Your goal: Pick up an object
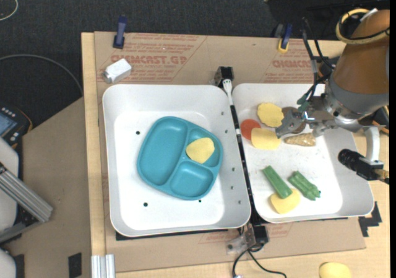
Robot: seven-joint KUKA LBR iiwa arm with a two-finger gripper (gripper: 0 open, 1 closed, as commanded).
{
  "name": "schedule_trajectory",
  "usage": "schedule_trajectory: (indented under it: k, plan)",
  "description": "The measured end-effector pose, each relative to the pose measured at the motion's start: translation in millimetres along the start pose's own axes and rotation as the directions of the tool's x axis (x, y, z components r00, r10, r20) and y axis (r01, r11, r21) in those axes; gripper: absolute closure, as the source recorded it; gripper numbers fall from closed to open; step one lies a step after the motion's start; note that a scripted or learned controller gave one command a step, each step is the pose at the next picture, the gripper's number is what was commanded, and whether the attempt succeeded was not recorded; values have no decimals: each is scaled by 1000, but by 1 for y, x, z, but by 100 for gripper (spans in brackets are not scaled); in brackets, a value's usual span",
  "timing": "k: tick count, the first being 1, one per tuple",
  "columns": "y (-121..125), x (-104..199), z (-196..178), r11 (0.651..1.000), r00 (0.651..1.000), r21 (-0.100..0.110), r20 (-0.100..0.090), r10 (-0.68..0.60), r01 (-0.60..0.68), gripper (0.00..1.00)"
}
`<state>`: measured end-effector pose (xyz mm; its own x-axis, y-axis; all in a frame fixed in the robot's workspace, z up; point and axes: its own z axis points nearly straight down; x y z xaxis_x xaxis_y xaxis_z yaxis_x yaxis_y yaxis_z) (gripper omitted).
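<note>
The right bin [334,147] holds several pieces of toy food: a round yellow piece [270,114], a red disc [249,127], a yellow block [265,140], a tan flat piece [301,140], two green pieces [277,182] [305,185] and a yellow wedge [284,202]. My gripper [293,123] hangs low over the upper middle of this bin, just right of the round yellow piece and just above the tan piece. I see nothing clearly gripped. In the left bin [124,147] lies a blue divided plate [167,162] with a yellow piece [200,149] on it.
The grey and orange arm [362,66] comes in over the right bin's far right corner. A black part [362,164] juts over that bin's right rim. A white block [117,70] and blue clamps [120,31] [284,41] sit on the board behind the bins.
</note>
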<state>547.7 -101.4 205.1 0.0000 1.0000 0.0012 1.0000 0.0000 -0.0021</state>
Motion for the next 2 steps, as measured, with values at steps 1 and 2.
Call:
schedule_trajectory:
  k: [1, 2]
  plan:
    - [-36, 8, -135, 1000, 1000, -8, 3, -2, 2, 0]
    - [-57, 6, -340, 1000, 1000, -24, 5, -2, 2, 0]
